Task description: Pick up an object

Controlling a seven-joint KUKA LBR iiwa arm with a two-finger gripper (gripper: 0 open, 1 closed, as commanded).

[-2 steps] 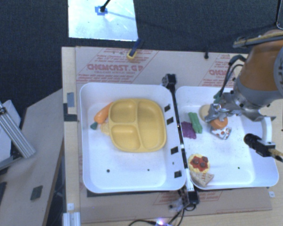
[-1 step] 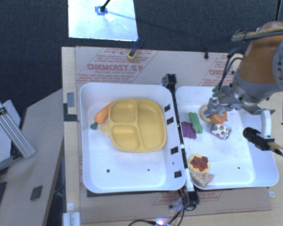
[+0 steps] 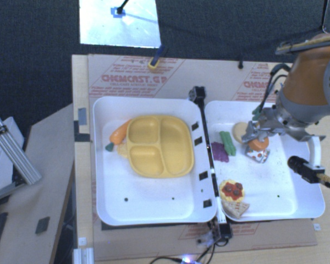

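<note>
Gripper [image 3: 257, 136]: low in right bin [image 3: 305, 202], fingers clenched on orange toy [image 3: 258, 144]
Orange toy: far middle of right bin, above a small can [image 3: 258, 155]
Left bin [image 3: 107, 202]: yellow divided tray [image 3: 157, 146], carrot [image 3: 119, 132]

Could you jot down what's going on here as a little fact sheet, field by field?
left bin: yellow tray, carrot at its left edge
right bin: green piece, purple grapes, pizza slice, tan disc, orange item
gripper: low over the orange item, at the right bin's upper middle
hold: can't tell
arm: reaches in from the right
</note>
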